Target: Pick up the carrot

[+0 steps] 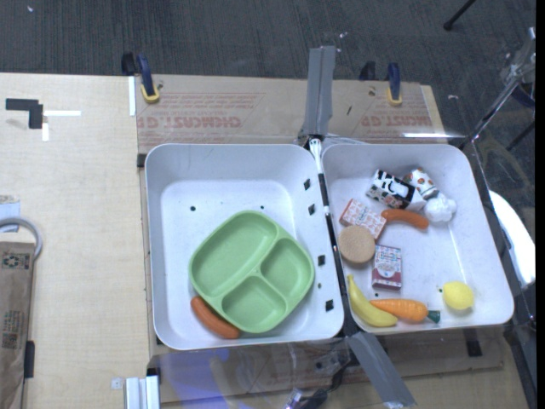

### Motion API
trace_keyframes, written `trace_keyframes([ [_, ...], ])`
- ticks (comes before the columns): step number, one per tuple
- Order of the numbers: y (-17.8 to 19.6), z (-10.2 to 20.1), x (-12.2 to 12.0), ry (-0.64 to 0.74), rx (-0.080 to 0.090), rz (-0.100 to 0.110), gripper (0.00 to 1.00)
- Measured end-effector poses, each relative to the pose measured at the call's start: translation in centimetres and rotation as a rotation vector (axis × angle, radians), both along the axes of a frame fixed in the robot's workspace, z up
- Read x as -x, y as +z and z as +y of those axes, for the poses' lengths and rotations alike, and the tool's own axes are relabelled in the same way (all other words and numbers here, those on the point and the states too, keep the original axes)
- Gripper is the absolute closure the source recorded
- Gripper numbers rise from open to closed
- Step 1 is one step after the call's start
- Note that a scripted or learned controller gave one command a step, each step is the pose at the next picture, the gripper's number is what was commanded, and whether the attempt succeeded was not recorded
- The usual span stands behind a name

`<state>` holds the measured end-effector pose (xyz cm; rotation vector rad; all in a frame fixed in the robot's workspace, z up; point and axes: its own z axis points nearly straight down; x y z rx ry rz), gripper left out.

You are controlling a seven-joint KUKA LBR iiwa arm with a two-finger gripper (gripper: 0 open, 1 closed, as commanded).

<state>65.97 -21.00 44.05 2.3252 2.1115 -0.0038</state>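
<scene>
The carrot [400, 309] is orange with a small green stem at its right end. It lies flat near the front wall of the right bin [485, 228]. Its left end touches a yellow banana [368, 307], and its stem points toward a yellow lemon [458, 296] a short way to the right.
Further back in the right bin lie a red-and-white carton [387, 267], a tan round disc [357, 245], another red-and-white packet [363, 217], an orange sausage [405, 219], a black-and-white cow toy [391, 189] and a white ball [440, 209]. The left bin [170, 228] holds a green divided plate [252, 271] and an orange sausage [214, 318].
</scene>
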Motion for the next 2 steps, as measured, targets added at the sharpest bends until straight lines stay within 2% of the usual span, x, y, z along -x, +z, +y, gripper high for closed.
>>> trace_keyframes([
  [1, 0.75, 0.09, -0.12, 0.003, 0.002, 0.002, 1.0],
  [2, 0.01, -0.88, 0.01, 0.221, -0.001, 0.001, 1.0],
])
